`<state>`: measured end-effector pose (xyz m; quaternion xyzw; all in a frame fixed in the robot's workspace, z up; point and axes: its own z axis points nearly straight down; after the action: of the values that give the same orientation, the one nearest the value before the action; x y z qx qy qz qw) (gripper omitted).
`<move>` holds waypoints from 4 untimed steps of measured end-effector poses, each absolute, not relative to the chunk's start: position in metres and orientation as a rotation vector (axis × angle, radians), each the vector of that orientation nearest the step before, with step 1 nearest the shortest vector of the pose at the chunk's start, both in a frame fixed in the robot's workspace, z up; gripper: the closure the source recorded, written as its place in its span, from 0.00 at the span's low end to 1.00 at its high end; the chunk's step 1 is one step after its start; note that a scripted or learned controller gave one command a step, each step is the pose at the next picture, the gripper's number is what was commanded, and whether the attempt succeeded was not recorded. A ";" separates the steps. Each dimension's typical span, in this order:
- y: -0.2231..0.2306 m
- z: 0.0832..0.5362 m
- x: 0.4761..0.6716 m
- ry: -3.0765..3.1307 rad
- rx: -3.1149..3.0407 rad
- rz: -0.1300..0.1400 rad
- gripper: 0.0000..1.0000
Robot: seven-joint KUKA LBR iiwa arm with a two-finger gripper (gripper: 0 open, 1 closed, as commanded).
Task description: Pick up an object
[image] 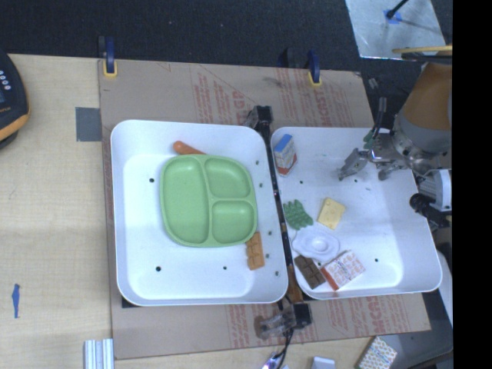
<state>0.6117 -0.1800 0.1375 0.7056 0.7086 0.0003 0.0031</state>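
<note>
Overall, one wooden worktop (54,206) under a brown cardboard sheet (231,91), with two shallow white bins side by side. Left bin (138,275) west of the green divided plate (208,200)'s far rim and all round it; right bin (407,244) beside it, past the shared edge right of the plate. One grey arm (427,121), well right of the plate, cut off by the picture's edge. One plate, three compartments, lying flat in the left bin. One pincer (367,166) above the right bin's back part, well right of the plate, fingers spread, nothing between them. One small carton (285,152) with a blue top, just right of the plate's upper corner. One white lidded cup (316,245), right of the plate's lower edge. One red-and-white packet (344,269) and one dark brown bar (308,270) further right and lower, touching. One yellow block (331,213) and one green ridged piece (297,214), right of the plate. One orange carrot (187,148), half hidden behind the plate's top rim. One brown strip (254,250) touching the plate's lower right corner; hard to identify.
</note>
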 end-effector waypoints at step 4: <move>-0.130 0.102 0.575 2.229 2.218 -0.008 0.00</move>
<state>0.5746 -0.1296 0.1020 0.7052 0.7090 -0.0026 -0.0015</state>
